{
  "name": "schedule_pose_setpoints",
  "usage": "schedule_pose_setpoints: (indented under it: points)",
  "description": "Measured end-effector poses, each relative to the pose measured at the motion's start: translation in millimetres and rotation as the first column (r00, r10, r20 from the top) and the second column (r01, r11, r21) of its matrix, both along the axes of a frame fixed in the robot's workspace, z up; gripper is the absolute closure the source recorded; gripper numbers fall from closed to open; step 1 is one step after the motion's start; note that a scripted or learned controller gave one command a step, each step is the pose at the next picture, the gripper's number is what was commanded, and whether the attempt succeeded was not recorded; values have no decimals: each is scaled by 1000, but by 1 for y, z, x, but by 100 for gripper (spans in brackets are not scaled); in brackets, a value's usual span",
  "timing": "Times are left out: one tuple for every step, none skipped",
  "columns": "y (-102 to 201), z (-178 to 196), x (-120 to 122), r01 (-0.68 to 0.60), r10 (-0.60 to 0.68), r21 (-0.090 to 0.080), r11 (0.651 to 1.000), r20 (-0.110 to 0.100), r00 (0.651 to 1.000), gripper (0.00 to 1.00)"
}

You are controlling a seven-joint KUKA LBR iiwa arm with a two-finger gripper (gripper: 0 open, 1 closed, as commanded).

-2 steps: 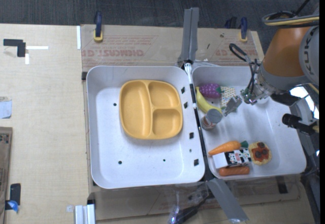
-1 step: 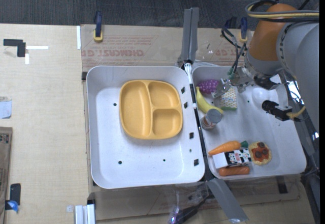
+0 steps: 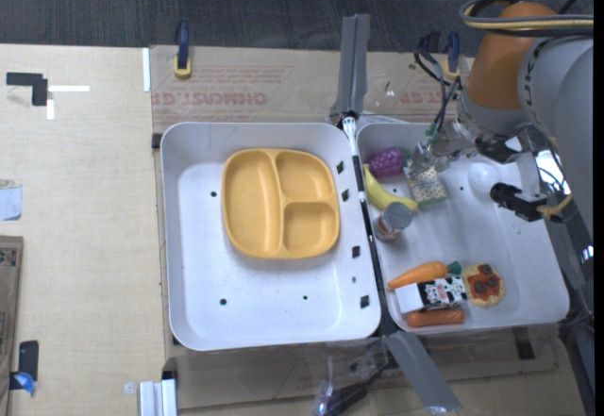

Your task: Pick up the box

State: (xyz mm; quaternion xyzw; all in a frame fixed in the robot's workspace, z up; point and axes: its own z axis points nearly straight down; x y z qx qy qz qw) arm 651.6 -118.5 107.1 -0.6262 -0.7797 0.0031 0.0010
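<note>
A yellow three-compartment plastic plate (image 3: pixel 280 202) sits in the left white bin (image 3: pixel 189 244). In the right bin, the small speckled cardboard box (image 3: pixel 427 184) stands directly beneath the two-finger gripper (image 3: pixel 424 158); I cannot tell whether it grasps it.

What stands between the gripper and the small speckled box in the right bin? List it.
Nothing visible. The gripper is right over the small speckled box in the white right bin. A yellow banana and a purple grape bunch lie close beside it, not between.
</note>
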Motion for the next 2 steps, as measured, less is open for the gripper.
schedule_pose_setpoints:
  points:
    - [-8,-10,-49,-50,50,1,999,13,999,100]
    - [77,85,8,-97,97,2,995,7,995,100]
